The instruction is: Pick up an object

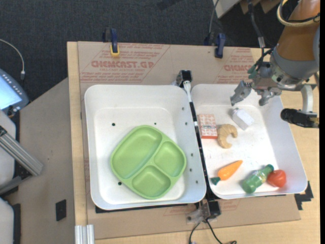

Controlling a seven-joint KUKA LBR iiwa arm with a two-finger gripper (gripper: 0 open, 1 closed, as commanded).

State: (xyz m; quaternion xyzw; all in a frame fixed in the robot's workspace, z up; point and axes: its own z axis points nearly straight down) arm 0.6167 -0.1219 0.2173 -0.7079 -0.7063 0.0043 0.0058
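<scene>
**Robot arm poised over a bin of toy food**

Nearest the camera, along the right bin's (294, 151) front edge, lie a toy carrot (228, 171), a green bottle (256, 179) and a red tomato-like piece (277, 178) touching the bottle. Farther back sit a croissant (226, 135), a small red-and-white box (207, 125) just beside it, and a white block (243, 118). The gripper (252, 94) hangs above the bin's far end, jaws spread open with nothing between them. The left bin (96, 136) holds a green divided plate (148, 161). Both bins rest on the desk (147, 60).
</scene>
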